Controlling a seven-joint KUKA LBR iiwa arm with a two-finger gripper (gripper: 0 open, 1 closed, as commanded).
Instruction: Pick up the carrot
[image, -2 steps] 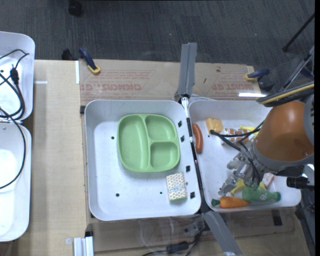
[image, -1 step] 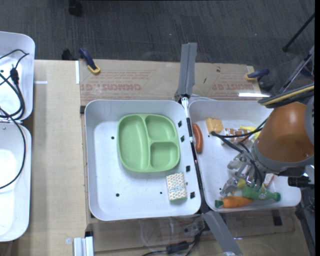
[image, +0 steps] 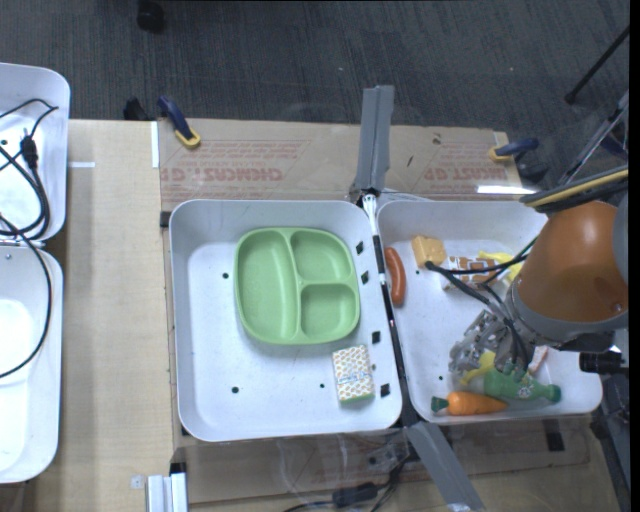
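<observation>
Orange and tapered, the carrot (image: 474, 403) lies flat against the near wall of the right bin (image: 420, 330), its green top pointing toward the left corner. We see a green plastic bottle (image: 525, 390) lying on its side just beside it, close enough that the two appear to touch.

Above them hangs the gripper (image: 492, 343), a metallic cluster at the end of the arm (image: 572, 265), whose broad orange band and grey wrist fill the right side of the bin. We cannot tell how the gripper is set; its tip is a tangle of metal and cable from this angle, and nothing is plainly caught in it. It sits over a yellowish item that we cannot identify, short of the carrot and slightly further from the near wall.

Further back in the same bin we see a red-orange sausage (image: 396, 275) lying along the left wall, a pale orange block (image: 430, 249) like a piece of cheese near the far wall, and a wrapped snack (image: 470, 266) beside it.

In the left bin (image: 200, 330) a green divided plate (image: 297, 285) with three compartments rests near the middle. A small patterned box (image: 353, 374) lies between the plate and the near wall, close to the plate's edge.
</observation>
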